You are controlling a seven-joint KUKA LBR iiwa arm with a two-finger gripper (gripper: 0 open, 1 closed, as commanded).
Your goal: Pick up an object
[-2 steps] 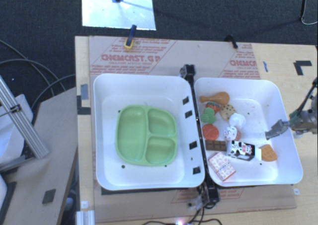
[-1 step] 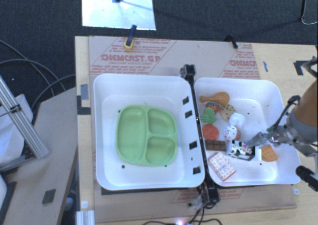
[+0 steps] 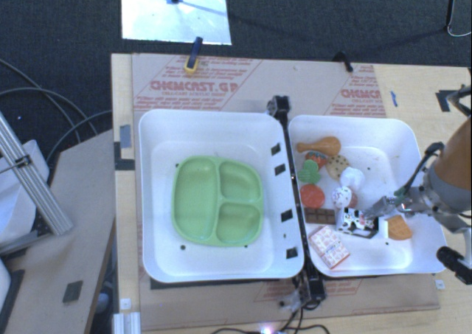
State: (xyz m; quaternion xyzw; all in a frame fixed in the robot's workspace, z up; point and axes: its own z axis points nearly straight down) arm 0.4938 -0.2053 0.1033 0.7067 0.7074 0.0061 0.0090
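- While the arm (image 3: 450, 178) reaches in from the right edge, its claw (image 3: 365, 223) sits low in the right bin (image 3: 398, 133), over the clutter near the bin's middle.
- Claw state: cannot tell; the tip is dark and blurs into a black-and-white item (image 3: 354, 223) right under it, so it is unclear whether anything is gripped.
- Right bin holds the candidate objects, bunched in its left half:
- a tan drumstick-shaped toy (image 3: 321, 146) at the top, lying on its side.
- a green piece (image 3: 309, 172) just below it, next to a speckled tan round piece (image 3: 338, 166).
- a white lump (image 3: 352, 177) beside the speckled piece, just above the claw.
- a red round item (image 3: 313, 195) near the bin's left wall.
- a small white figure with spots (image 3: 341, 197) just right of the red one.
- a dark brown bar (image 3: 320, 215) below the red item, lying flat.
- a red-and-white patterned card or box (image 3: 329, 246), tilted, nearest the front wall.
- an orange piece (image 3: 399, 228) just right of the claw, partly covered by the arm.
- Left bin (image 3: 214, 124) holds a green divided tray (image 3: 217, 200), flat, three compartments, roughly centred.
- Both bins sit side by side on the counter (image 3: 310, 78), touching along the middle.
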